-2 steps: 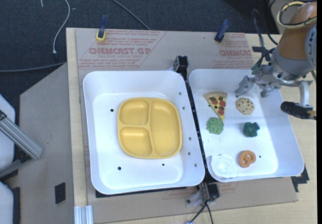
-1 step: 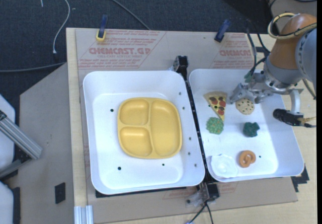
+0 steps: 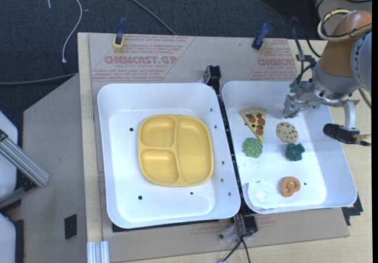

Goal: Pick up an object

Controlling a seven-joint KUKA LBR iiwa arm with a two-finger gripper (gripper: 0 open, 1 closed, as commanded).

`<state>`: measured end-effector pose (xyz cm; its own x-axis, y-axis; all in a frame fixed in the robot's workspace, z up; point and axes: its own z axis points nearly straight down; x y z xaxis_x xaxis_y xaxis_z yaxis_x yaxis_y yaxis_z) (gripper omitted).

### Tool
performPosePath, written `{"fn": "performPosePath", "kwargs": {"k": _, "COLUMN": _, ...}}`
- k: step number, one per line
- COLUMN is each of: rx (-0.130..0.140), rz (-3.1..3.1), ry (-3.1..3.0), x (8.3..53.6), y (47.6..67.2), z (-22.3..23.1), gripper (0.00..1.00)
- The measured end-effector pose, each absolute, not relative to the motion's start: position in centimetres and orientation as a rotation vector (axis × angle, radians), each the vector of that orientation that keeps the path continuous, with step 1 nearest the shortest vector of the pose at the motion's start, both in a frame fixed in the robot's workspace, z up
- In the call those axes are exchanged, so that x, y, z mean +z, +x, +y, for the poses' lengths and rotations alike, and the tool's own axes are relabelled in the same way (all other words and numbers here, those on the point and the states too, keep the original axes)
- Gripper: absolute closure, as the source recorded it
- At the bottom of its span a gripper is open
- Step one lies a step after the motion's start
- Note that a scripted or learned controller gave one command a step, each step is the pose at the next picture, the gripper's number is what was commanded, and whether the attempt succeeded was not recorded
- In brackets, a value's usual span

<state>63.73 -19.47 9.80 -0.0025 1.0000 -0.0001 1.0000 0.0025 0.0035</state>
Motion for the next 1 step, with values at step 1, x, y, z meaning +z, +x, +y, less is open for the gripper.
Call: {"fn": "performPosePath", "kwargs": {"k": 1, "rx": 0.005, "rz": 2.219, "ry": 2.217, "x": 14.2, "y": 63.96, "z": -19.52, "gripper": 1.0}}
